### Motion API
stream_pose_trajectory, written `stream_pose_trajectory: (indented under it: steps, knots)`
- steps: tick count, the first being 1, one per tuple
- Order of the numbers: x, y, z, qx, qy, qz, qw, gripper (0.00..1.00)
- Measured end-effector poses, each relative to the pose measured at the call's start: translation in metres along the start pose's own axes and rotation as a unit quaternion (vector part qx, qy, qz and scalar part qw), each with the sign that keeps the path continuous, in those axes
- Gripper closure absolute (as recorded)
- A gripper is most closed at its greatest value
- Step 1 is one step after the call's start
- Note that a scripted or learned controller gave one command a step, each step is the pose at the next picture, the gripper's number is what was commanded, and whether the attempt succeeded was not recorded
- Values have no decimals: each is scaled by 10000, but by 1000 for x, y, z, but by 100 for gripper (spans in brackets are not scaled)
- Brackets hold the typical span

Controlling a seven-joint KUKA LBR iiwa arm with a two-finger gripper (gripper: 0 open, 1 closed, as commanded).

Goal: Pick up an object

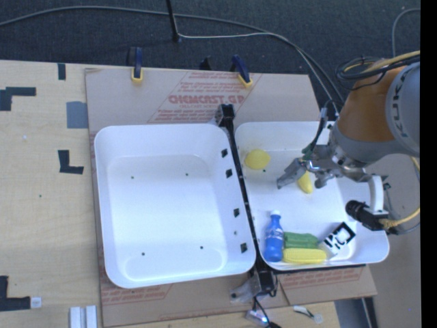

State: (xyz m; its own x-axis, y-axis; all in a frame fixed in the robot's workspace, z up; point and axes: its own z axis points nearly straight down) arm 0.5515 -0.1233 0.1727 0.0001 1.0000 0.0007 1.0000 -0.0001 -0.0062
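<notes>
Yellow corn [304, 255] hugs right bin's [300, 130] near rim.

Robotics lab bench, taped plywood top [41, 203], clamped cardboard sheet [198, 98], two white bins [109, 149], trailing cables [287, 43]
</notes>
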Motion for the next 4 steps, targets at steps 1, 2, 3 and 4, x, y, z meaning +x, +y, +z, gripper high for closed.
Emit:
stream_pose_trajectory:
  steps: [1,2,3,4]
  knots:
    - [1,-3,63,1,1,-2,10000,0]
    - [1,-1,50,-26,-3,-5,10000,100]
    - [5,8,-6,-49,-6,-5,10000,100]
    - [-2,12,-65,-52,-7,0,10000,100]
